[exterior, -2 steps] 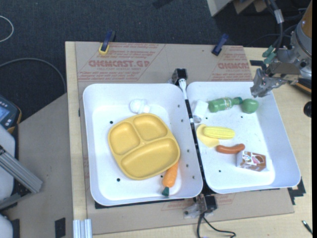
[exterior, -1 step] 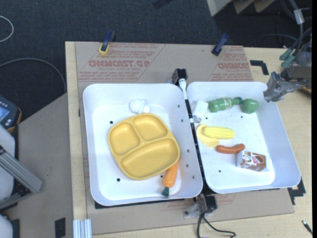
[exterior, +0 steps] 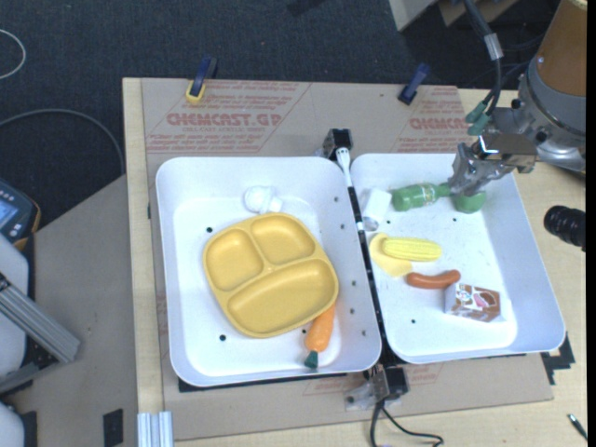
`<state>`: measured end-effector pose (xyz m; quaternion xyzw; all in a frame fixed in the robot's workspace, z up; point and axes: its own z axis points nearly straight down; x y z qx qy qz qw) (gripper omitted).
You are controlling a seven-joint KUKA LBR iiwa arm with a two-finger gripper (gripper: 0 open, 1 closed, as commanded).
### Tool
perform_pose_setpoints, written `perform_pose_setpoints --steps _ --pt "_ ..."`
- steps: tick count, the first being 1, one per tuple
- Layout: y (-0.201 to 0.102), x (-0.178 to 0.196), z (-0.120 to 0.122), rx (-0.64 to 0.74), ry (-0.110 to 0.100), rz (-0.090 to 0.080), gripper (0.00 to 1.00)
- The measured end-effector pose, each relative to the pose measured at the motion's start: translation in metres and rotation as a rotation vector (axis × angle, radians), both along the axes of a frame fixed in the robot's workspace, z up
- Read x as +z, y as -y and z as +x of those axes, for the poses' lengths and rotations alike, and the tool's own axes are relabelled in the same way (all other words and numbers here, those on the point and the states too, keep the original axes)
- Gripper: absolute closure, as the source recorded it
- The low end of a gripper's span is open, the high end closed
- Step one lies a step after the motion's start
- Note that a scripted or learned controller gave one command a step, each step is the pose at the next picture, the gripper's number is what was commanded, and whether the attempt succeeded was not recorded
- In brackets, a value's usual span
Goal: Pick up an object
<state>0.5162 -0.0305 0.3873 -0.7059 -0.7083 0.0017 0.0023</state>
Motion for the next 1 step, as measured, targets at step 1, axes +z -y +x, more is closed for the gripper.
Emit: perform_pose_setpoints --steps 1 --pt "-0.0606 0.0461 -0.0183 0.004 0.012 0.001 1.00"
